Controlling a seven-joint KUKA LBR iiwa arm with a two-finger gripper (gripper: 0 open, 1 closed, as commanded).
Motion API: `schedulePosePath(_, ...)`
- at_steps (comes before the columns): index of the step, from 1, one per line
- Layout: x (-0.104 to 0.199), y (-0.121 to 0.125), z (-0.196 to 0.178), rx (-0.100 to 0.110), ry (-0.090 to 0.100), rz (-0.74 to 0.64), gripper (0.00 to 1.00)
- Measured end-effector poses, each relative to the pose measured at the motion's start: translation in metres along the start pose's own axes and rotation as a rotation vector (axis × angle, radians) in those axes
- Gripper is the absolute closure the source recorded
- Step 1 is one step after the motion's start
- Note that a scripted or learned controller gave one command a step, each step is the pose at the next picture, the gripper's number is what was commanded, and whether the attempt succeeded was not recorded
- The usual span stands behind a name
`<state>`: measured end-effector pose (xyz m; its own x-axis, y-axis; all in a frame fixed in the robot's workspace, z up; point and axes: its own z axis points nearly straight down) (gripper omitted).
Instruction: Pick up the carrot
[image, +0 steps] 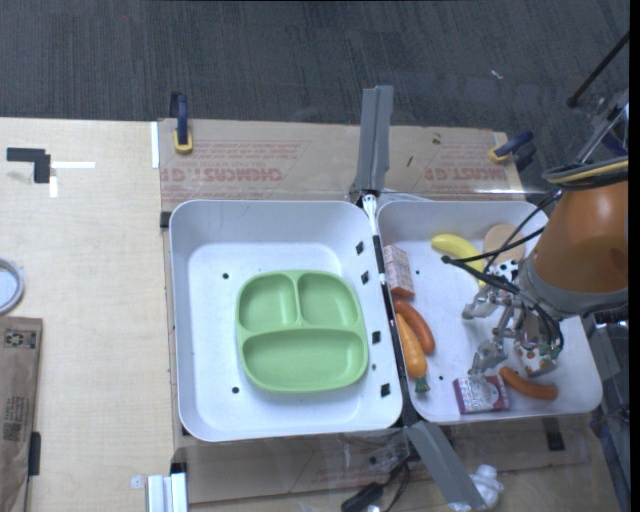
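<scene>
L bin (190, 300): green plate (300, 332) is sitting in the middle, nothing to do w/ the task.

R bin (440, 412): the carrot (408, 346) is lying hard against the bin's L wall, just past the divider between the bins. Its long axis is running roughly top to bottom of the view, leaning a bit, w/ the green stub at the lower end. A redder sausage-like piece (420, 328) is lying alongside on its R, touching or nearly so; I can't tell which. A small packet (398, 270) is sitting just above both.

The gripper (497, 335) is hanging over the R half of the same bin, so the carrot is lying to its L in the view, w/ bare bin floor between them. They're apart, not touching. As I judge it, the coming move is turning on a shift L toward the wall, then closing across the carrot's short width. The wall on one side and the red piece on the other are leaving little room.

Hard to read: cables and metal parts are cluttering the wrist, so I can't tell how far open the gripper is, nor whether it's got anything. The arm's orange band (590, 240) is covering the bin's R edge. A banana (455, 245), a red packet (480, 393) and another orange-red piece (530, 384) are lying near the gripper. That last piece could get mistaken for the carrot.
</scene>
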<state>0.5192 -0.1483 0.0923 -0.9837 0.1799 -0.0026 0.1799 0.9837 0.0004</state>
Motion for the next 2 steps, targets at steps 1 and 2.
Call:
schedulePosePath(1,-0.001,0.001,-0.010,0.000,-0.003,-0.002,1.00)
schedulePosePath(2,-0.013,0.020,-0.134,0.000,-0.001,-0.115,1.00)
